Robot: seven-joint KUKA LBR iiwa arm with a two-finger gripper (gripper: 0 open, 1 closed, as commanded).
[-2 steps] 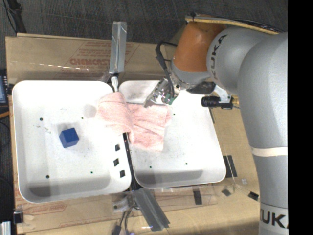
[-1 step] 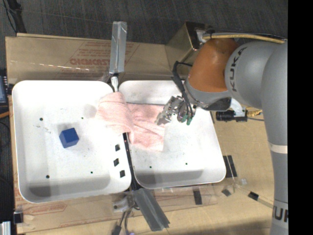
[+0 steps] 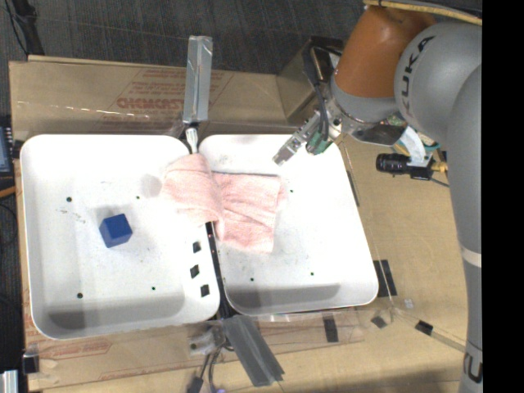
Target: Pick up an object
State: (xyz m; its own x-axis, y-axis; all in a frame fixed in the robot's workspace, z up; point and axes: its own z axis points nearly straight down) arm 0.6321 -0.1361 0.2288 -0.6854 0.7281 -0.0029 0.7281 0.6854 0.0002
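Pink cloth (image 3: 225, 199) draped over divider btwn bins, soft & light, pinch a raised fold; gripper (image 3: 288, 151) near right bin's (image 3: 360, 260) far edge, grip state unclear

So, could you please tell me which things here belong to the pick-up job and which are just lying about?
Belonging to the job:
- pink cloth, draped across the divide between both bins
- blue cube, in the left bin
- tool, above the right bin's far edge

Just lying about:
- cardboard sheet behind the bins
- black tape marks by the divide
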